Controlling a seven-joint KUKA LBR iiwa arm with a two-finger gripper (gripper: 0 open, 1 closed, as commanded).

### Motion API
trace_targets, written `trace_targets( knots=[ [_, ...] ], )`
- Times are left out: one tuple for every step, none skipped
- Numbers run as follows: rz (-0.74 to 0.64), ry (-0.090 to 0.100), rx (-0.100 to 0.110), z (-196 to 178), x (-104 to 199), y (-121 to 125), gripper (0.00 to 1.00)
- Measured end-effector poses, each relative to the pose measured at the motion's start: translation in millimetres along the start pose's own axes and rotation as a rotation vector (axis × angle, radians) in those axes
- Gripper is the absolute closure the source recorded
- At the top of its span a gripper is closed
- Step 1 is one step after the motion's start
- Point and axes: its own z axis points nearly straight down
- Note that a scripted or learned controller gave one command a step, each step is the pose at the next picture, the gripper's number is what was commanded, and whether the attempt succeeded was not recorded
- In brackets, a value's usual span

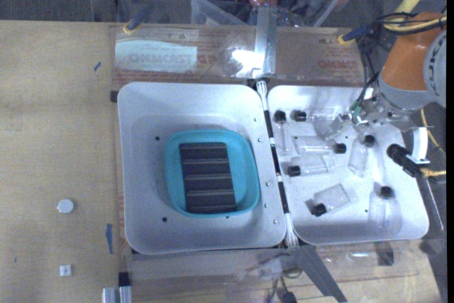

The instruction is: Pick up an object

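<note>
Vials (317,148), clear with black caps, scattered across the floor of the right bin (418,223): a cluster toward the far left corner, one near the middle (332,199), another close to the near right corner (379,204). None lifted yet, as far as can be judged; pick apparently not begun or not yet landed. Gripper (365,117) low over the far right part of the same bin, beneath the arm's orange band (411,57); cannot tell whether opened or closed, too small and cluttered to read. Nothing visibly caught there.

Left bin (128,174) carrying a blue tray (174,174) with a dark ridged block (208,177) inside, well apart from the vials and not in the way.

Room for moving: open floor around the middle vial and along the near edge of the right bin, good for a straight descent. Less room at the shared wall between bins and at the far right corner, with rim and cables (376,28) close by. Likely risks: clear, round vials rolling or slipping aside on contact.
</note>
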Motion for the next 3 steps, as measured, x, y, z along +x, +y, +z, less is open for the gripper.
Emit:
trace_targets(
  knots=[
    [0.001,-0.004,-0.007,-12.7,-1.3,1.8,1.0],
    [0.001,-0.004,-0.007,-12.7,-1.4,1.7,0.0],
    [-0.058,-0.001,-0.002,-0.8,51.6,14.1,0.0]
  ],
)
